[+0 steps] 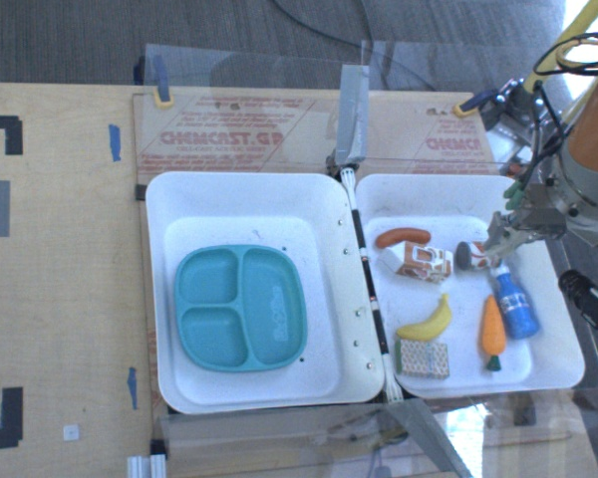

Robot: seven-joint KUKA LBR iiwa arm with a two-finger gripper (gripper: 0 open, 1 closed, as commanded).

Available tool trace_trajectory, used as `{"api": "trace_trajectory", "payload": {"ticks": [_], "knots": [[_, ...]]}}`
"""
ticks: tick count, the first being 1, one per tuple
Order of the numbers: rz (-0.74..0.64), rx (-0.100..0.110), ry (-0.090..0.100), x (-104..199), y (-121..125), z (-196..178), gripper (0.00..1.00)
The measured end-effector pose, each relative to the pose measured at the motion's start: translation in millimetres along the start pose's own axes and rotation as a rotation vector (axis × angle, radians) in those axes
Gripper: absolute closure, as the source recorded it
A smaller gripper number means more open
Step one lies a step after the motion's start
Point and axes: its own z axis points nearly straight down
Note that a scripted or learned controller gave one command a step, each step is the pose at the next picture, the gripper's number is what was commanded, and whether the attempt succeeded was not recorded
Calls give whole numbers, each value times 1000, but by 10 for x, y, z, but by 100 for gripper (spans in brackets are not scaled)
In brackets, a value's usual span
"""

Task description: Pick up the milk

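Right bin [568, 366], near edge: a cracker packet [424, 358] with a banana [428, 320] just behind it, a carrot [492, 332] and a blue bottle [515, 307] alongside. Mid-bin, the milk carton [422, 262] lies tilted near the left wall, a sausage [403, 237] just beyond. The gripper [493, 251] hangs right of the carton; whether it is clenched cannot be told. The left bin [169, 207] holds a teal divided plate [240, 307].

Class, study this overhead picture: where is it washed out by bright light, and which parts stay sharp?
Camera view: strong glare bleaches the top right corner beside the arm; the teal divided plate and milk carton read crisp; the gripper looks slightly soft; both white bins are evenly lit, with faint shadows.
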Motion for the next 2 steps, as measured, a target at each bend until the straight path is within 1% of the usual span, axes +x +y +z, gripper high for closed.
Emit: {"api": "trace_trajectory", "payload": {"ticks": [1, 2], "knots": [[-111, -4, -2, -522, 402, 493, 0], [-267, -6, -4, -896, 1208, 984, 0]]}}
